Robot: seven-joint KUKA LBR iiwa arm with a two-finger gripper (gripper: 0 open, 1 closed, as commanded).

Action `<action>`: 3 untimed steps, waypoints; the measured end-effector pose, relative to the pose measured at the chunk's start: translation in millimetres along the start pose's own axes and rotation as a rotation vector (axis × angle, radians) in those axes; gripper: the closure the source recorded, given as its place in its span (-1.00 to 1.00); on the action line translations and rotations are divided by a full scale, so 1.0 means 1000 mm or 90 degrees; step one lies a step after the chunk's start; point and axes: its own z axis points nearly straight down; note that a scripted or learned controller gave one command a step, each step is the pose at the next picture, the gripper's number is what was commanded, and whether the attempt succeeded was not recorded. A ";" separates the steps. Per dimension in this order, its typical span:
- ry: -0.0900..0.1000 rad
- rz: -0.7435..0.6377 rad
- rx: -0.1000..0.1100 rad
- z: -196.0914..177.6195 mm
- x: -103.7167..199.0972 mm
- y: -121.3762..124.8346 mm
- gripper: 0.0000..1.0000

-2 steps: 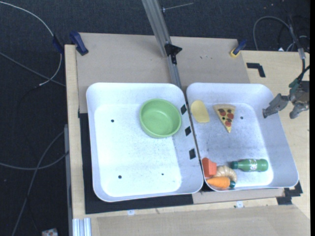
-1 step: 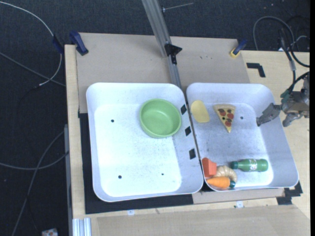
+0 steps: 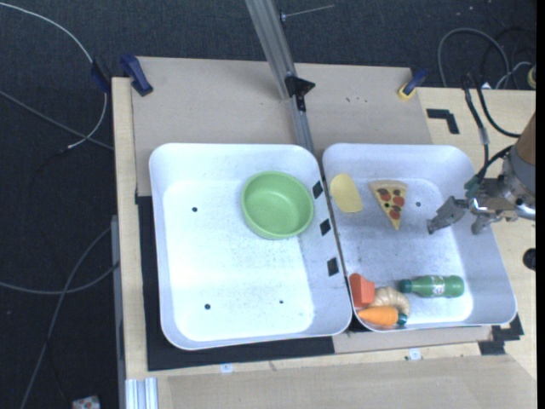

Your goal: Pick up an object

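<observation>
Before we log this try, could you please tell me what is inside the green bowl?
The green bowl in the left bin holds nothing visible; its whole inner floor shows, nothing covers it.

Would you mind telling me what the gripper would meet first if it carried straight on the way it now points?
The gripper points leftward and down over the right bin. It would probably meet bare bin floor first, with the pizza slice next in line; height is unclear.
</observation>
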 end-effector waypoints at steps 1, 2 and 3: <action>0.001 -0.001 0.002 0.057 0.006 0.008 -1.00; 0.000 0.000 -0.005 0.040 0.005 0.010 1.00; -0.005 0.000 -0.012 -0.008 0.000 0.016 1.00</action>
